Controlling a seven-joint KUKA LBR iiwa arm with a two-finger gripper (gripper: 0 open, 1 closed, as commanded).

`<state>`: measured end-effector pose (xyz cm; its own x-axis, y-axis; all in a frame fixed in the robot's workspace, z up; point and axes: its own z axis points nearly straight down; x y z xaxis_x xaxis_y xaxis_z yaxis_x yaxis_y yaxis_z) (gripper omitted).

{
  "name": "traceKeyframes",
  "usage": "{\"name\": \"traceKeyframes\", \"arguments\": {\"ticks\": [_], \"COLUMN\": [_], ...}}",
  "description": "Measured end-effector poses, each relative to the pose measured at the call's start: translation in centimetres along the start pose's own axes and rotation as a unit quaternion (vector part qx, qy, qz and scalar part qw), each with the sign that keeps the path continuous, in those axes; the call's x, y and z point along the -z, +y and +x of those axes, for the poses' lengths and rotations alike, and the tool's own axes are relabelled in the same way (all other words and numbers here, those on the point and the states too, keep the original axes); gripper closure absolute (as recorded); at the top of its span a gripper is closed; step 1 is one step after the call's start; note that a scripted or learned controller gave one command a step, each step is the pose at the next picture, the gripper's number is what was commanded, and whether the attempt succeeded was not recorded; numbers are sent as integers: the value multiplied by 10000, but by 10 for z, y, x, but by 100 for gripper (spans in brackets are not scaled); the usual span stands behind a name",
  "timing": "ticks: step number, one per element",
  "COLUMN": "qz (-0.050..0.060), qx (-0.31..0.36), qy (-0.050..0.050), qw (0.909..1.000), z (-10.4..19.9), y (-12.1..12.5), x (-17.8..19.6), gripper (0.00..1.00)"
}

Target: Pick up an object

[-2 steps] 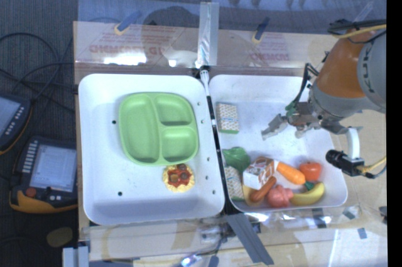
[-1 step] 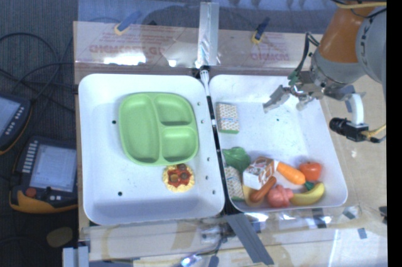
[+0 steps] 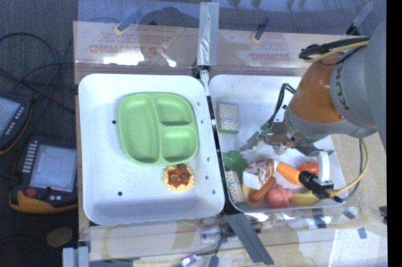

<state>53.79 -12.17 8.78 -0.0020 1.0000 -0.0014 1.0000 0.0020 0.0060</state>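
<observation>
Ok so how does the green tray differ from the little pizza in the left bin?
The green tray is far larger than the little pizza. The tray is a plain green rounded rectangle split into three compartments, while the pizza is a round yellow disc with red and dark toppings. The tray sits mid-bin, and the pizza lies just below it, toward the near edge. Both rest flat in the left bin.

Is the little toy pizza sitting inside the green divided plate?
No, the toy pizza lies on the left bin's white floor, just below the green divided plate.
</observation>
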Motion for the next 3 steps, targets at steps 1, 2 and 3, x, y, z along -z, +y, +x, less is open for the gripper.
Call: {"name": "traceKeyframes", "arguments": {"ticks": [1,2,3], "qz": [-50,-49,68], "qx": [36,28,828], "qy": [-12,4,12], "qw": [10000,10000,9965], "z": [-1,-1,66], "y": [-41,-39,-34], "x": [1,9,108], "gripper": [0,100,100]}}
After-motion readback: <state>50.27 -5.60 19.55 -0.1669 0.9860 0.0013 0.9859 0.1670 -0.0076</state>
